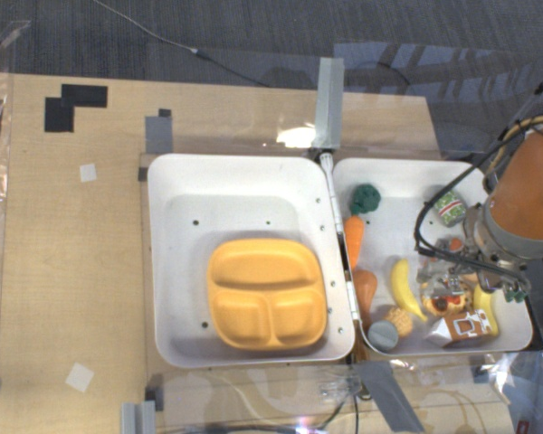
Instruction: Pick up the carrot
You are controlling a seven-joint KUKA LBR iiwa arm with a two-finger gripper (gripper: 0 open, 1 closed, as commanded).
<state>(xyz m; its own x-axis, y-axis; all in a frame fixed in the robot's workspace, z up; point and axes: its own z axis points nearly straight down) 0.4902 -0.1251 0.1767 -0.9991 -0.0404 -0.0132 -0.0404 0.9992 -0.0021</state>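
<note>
The carrot is orange and lies lengthwise against the left wall of the right bin. A dark green leafy tuft sits at its far end. My gripper hangs over the right half of that bin, above a cluster of small items and well to the right of the carrot. The arm's orange band and dark cables cover the wrist. Nothing shows as held.
A yellow banana, a brown-orange piece, a grey cup, a tan ball, a green-and-white can and a printed box share the right bin. The left bin holds a yellow divided plate.
</note>
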